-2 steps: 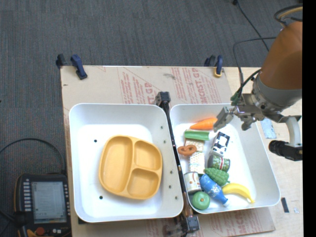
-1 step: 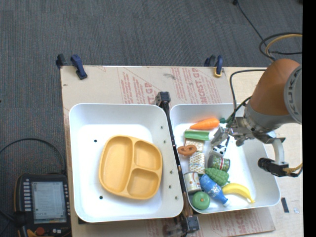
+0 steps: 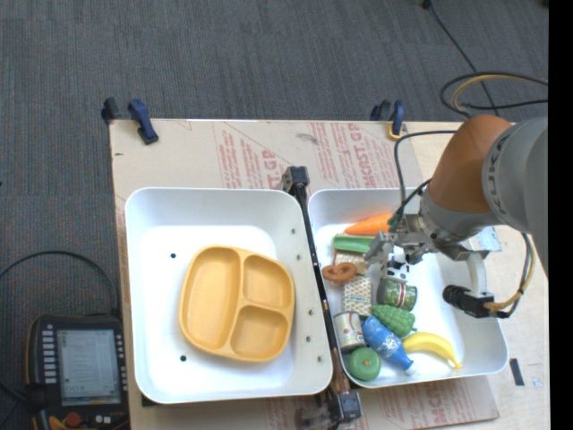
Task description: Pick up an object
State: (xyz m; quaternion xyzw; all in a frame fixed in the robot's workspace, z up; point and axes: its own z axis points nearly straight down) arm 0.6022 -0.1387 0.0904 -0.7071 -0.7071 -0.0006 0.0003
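Observation:
My gripper [image 3: 392,258] hangs low over the middle of the right bin [image 3: 474,352]. Just below it stands a small dark green can [image 3: 397,293]. To its left lie a green cucumber-like stick [image 3: 354,243] and an orange carrot [image 3: 369,226]. A brown pretzel ring [image 3: 339,271] rests near the bin's left wall. Toward the front are a bumpy green piece [image 3: 392,319], a blue bottle [image 3: 387,340], a yellow banana [image 3: 433,347], a green apple [image 3: 364,363] and a silver can [image 3: 347,330]. I see nothing held by the gripper.
The left bin [image 3: 152,240] holds a yellow divided plate [image 3: 237,303]. A checkered pad [image 3: 358,290] lies under the items in the right bin. The grey arm [image 3: 488,173] comes in from the right. Blue clamps [image 3: 141,119] grip the board's far edge.

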